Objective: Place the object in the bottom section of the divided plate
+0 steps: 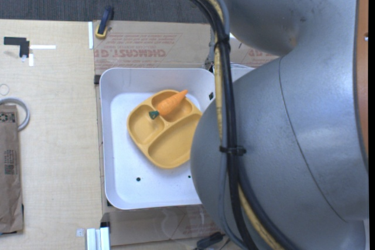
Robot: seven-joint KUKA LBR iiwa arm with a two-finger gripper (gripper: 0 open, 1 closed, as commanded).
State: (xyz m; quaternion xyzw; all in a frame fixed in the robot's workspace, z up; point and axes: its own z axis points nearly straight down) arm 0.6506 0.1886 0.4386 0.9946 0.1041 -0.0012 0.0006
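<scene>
A yellow divided plate point(146, 129) lies in the left white bin point(117, 184). An orange toy carrot point(170, 103) with a green stem end rests in the plate's upper right section, its tip reaching over the rim. The large lower section of the plate holds nothing. The grey arm point(293, 114) covers the right half of the view and hides the right bin and part of the left bin's right edge.
Cardboard point(152, 47) lies behind the bin. The wooden bench point(47, 126) extends to the left, with a brown paper bag point(10, 167) at the far left edge. Black and yellow cables point(222, 126) run down the arm.
</scene>
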